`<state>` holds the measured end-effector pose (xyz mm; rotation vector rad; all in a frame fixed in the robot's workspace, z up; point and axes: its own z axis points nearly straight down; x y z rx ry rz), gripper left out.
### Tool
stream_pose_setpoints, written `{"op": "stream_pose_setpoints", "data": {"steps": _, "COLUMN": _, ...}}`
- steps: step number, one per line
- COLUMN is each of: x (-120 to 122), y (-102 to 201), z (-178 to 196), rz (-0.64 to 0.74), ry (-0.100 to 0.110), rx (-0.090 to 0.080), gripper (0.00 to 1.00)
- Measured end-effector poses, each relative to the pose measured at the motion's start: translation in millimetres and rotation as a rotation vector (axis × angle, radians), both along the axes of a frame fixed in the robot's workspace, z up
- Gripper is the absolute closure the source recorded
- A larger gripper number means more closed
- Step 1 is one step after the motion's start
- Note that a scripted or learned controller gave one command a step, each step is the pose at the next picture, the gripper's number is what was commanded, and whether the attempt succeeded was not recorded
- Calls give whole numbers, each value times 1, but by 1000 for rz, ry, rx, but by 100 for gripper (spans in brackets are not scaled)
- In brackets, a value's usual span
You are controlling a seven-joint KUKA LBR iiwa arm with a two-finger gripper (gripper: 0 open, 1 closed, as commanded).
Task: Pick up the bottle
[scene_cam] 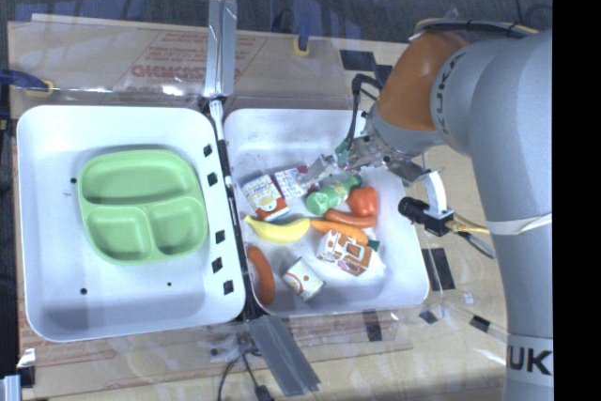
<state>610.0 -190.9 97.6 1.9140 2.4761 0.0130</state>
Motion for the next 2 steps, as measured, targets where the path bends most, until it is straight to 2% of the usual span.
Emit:
{"op": "stream_pose_setpoints", "data": {"steps": 1, "x": 1, "y": 1, "z": 8, "rz": 4, "ry": 4, "rx": 3, "gripper": 100}}
{"op": "stream_pose_setpoints", "data": {"steps": 2, "x": 47, "y": -17, "z": -8, "rz": 87, "ry": 18, "rx": 1, "gripper": 100}}
